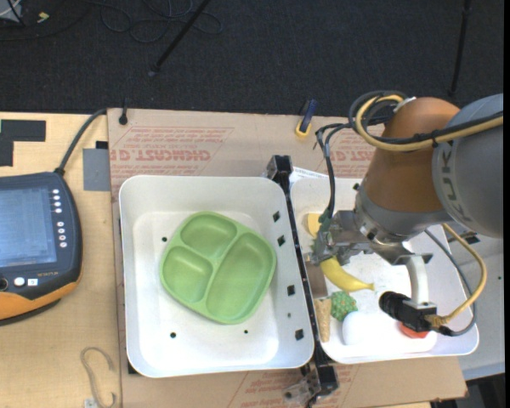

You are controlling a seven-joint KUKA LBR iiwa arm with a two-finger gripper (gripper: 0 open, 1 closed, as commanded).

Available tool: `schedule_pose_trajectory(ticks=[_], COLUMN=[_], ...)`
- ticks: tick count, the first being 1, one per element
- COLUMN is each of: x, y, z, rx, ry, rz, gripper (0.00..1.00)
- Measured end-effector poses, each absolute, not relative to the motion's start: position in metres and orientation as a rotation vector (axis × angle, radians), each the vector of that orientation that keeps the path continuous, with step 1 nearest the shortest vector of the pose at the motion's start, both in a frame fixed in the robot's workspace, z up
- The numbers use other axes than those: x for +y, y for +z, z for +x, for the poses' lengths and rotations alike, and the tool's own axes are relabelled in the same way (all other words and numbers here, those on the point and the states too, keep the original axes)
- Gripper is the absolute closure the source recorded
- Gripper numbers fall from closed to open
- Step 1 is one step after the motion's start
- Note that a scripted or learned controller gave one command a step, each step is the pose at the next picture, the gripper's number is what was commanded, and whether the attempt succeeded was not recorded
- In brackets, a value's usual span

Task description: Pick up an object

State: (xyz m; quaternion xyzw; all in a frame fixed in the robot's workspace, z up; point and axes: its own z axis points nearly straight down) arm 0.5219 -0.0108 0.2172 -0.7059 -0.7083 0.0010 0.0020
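The banana (346, 277) lies in the right bin (461, 345), in its left half, close to the wall that divides the two bins. It is a small, plain yellow, curved thing with a darker tip at its right end. Its long axis runs at a slant, from far-left to near-right, with the far-left end tucked under the gripper (328, 246) and the near-right end pointing out into the open white floor. The gripper hangs right over that far end – whether it is spread or closed cannot be told from this angle, and nothing shows as held.

Just on the near side of the banana sits a green broccoli piece (342, 303), touching or nearly so. Left of it a tan cone (323, 318) lies along the dividing wall, and to its right there is a white lump (358, 329). A second yellow piece (313, 224) lies farther back by the same wall. An orange-red thing (416, 330) rests near the bin's near-right rim.

The banana has open floor to its right and little room to its left – the wall is near. The grey arm (408, 177) covers much of the bin's far part.

The left bin (129, 228) holds a green divided plate (218, 266) at its middle, well apart from all four walls.
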Motion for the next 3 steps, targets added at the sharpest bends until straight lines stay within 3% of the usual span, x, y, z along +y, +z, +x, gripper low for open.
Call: schedule_pose_trajectory(ticks=[2,3], x=[0.099,0.095], y=[0.234,0.219], z=[0.546,0.538], rx=[-2.224,-2.219], ry=[0.003,0.009], rz=[-2.215,-2.218], gripper=[1.0,1.0])
